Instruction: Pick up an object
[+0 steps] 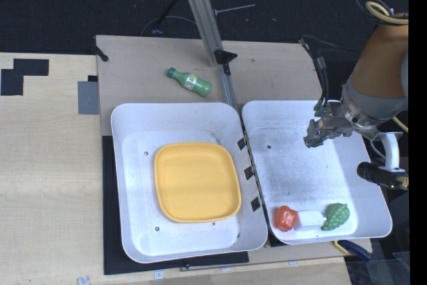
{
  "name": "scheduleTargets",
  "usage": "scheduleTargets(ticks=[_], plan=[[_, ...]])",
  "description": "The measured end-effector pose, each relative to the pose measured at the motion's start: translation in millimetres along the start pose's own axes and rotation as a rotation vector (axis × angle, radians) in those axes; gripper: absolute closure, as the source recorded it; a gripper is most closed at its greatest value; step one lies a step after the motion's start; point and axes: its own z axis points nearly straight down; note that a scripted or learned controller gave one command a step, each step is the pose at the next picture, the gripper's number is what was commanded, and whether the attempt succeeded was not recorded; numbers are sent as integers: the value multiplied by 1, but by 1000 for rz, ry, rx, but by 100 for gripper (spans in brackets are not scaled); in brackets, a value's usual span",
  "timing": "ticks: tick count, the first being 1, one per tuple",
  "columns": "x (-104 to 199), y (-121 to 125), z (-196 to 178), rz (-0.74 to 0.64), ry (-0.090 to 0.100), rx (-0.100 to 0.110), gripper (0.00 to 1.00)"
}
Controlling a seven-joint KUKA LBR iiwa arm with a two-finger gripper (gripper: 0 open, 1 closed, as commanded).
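Bench, tan board, bearing 2 shallow white bins side by side.

Left bin: 1 yellow plate, square with rounded corners, lying flat near the middle.

Right bin: 3 small items in a row along the near edge. 1 red tomato-like piece on the left, 1 white block touching it in the middle, 1 green bunch of grapes on the right.

Outside the bins: 1 green bottle lying on its side on the bench behind the left bin; 1 metal rail leaning up from the bench behind the gap between the bins.

Arm, grey with orange band, entering from the right. Gripper hangs over the far right part of the right bin, well apart from the 3 items, with nothing between its fingers; how far they are spread cannot be told.
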Motion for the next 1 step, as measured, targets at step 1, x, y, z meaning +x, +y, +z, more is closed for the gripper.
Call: scheduleTargets(ticks=[1], plan=[[44,-12,7,0,0,1,100]])
